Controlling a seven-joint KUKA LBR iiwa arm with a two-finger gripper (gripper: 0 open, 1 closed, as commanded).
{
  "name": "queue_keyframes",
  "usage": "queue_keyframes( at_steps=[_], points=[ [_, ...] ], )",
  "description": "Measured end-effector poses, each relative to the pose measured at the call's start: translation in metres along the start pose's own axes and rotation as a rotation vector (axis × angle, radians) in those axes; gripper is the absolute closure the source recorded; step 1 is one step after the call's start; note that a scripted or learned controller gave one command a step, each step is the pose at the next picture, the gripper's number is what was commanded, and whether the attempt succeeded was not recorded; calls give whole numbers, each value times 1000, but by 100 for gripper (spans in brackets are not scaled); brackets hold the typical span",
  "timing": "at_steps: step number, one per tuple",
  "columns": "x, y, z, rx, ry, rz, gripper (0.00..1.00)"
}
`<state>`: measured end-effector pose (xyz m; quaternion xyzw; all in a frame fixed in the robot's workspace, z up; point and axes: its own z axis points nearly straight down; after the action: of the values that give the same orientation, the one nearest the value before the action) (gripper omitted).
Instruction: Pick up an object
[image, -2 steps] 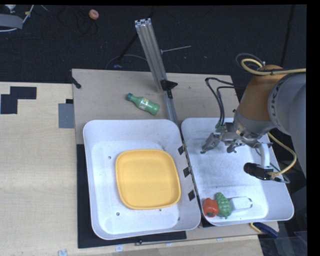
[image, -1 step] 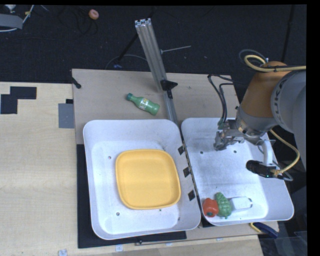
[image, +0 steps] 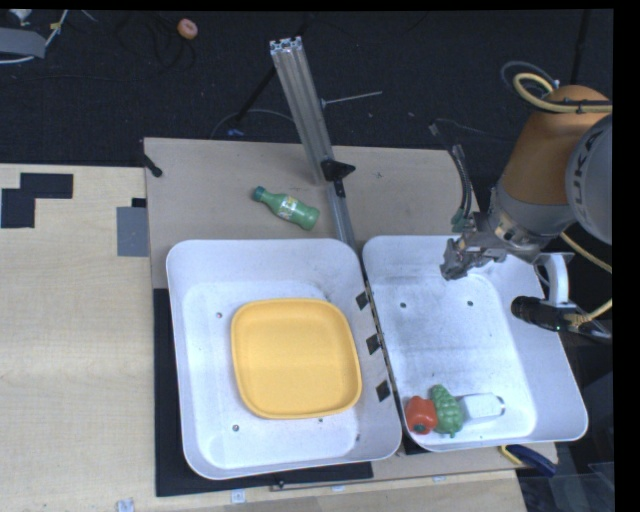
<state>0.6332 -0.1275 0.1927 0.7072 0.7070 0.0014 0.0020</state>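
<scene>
The end effector (image: 462, 262) is being held over the far edge of the right bin (image: 540, 400), and nothing is being seen between its tips; whether it is released or clenched cannot be told from this slant. The approach step is judged to be in hand. Well apart from it, toward the bin's near edge, a small cluster is lying (a red piece (image: 421, 414), a green piece (image: 448, 410) touching it, and a white piece (image: 484, 406) just beside). A travel toward that cluster and a descent are being called for next. Further off, a yellow plate (image: 295, 357) is sitting in the left bin (image: 195, 300), and a green bottle (image: 286, 207) is lying on the desk (image: 200, 190).
</scene>
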Motion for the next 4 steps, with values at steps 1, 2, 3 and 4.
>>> queue_keyframes(
  at_steps=[1,2,3,4],
  points=[
    [4,-6,-58,0,0,0,100],
    [4,-6,-98,2,0,0,100],
    [52,-1,-78,6,2,-3,100],
    [111,-1,-65,6,2,-4,100]
  ],
)
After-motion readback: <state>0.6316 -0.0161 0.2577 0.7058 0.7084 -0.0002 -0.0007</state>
